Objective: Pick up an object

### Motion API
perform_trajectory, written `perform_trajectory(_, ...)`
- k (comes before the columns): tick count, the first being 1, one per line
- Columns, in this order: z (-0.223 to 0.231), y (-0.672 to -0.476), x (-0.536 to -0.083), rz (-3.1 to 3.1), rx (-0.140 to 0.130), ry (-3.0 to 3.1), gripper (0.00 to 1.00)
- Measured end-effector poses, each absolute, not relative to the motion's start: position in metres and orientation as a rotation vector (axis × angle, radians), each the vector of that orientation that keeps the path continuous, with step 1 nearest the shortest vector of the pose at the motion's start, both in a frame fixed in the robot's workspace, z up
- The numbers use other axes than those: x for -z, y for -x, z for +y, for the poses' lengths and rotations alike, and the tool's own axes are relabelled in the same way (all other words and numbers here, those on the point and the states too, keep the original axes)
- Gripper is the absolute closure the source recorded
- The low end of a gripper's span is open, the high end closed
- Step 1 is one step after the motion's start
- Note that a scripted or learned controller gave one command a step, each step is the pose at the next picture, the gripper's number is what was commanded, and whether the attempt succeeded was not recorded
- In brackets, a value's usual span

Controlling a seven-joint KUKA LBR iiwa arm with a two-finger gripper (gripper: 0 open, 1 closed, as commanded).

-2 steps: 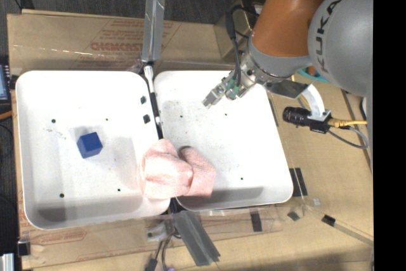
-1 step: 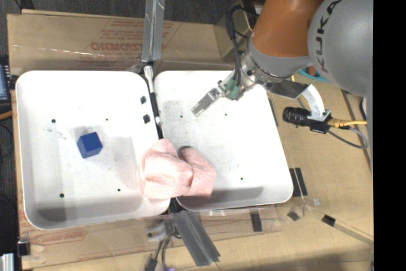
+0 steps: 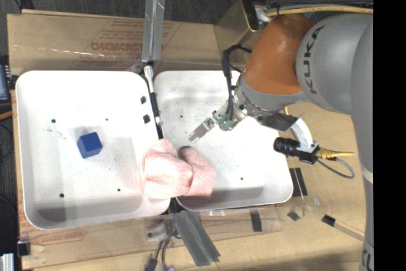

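The gripper (image 3: 212, 125) hangs over the right bin (image 3: 254, 193), its grey fingers (image 3: 202, 131) angled down toward the lower left; whether they are open or closed cannot be told, and nothing shows between them. A crumpled pink cloth (image 3: 170, 169) drapes across the divide between the two bins near their front edge, its long axis running roughly left to right. A small blue cube (image 3: 89, 144) sits in the left bin (image 3: 38, 212), well apart from the gripper, one corner pointing toward the front.
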State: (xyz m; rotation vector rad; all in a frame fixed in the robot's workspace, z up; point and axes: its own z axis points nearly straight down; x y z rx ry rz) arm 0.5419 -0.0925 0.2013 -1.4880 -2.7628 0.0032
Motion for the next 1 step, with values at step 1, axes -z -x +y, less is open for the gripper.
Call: perform_trajectory(1, -0.0379, -0.5891, -0.3061, -2.907, 0.000, 1.195, 0.00)
